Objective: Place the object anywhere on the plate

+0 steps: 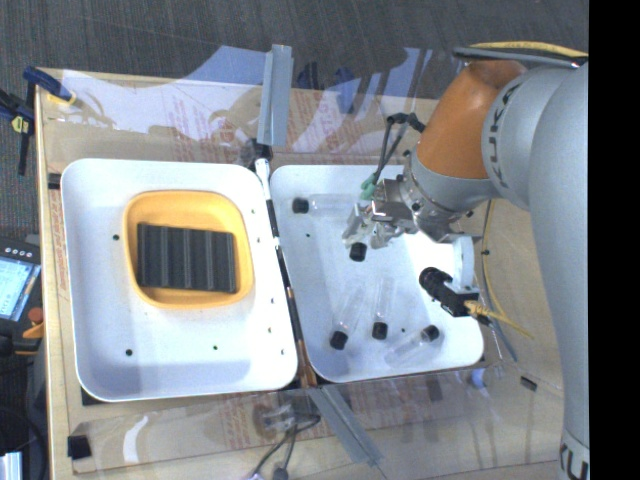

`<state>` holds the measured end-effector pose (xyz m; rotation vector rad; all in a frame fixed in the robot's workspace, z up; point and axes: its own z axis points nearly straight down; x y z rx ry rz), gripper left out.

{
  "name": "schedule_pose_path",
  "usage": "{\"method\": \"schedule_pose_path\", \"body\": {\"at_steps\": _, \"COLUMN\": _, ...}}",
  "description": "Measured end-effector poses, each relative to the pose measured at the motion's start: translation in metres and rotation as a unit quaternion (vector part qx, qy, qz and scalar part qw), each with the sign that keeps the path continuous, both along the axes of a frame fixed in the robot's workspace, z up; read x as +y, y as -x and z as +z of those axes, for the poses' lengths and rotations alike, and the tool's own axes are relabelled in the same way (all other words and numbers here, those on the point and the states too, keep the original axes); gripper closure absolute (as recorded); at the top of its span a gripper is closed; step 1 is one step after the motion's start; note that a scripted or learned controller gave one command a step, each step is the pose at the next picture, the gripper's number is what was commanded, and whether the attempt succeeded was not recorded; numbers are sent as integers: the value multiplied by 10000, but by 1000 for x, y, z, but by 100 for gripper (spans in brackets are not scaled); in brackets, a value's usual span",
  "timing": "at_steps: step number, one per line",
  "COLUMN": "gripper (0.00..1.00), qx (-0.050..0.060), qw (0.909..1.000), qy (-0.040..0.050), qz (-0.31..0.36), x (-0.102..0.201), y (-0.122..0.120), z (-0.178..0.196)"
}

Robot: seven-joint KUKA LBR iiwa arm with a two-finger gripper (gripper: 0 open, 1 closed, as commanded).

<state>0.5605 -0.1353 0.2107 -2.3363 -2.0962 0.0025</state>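
Arm reaching into the right bin (455, 353) beside the yellow plate (188, 211).
The gripper (366, 230) is hovering over a black-capped tube (357, 251); finger state cannot be told. Other tubes (347, 325) are lying nearer the bin's front.

I'm looking at my arm (545, 168): thick, rounded grey casing with an orange band (462, 118) above the wrist, thin dark cables looping past it, and a small metallic gripper (368, 226) showing a green spot.
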Motion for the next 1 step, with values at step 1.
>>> {"method": "schedule_pose_path", "body": {"at_steps": 1, "gripper": 100, "qx": 0, "qw": 9986, "qy": 1, "qz": 521, "x": 74, "y": -15, "z": 10}}
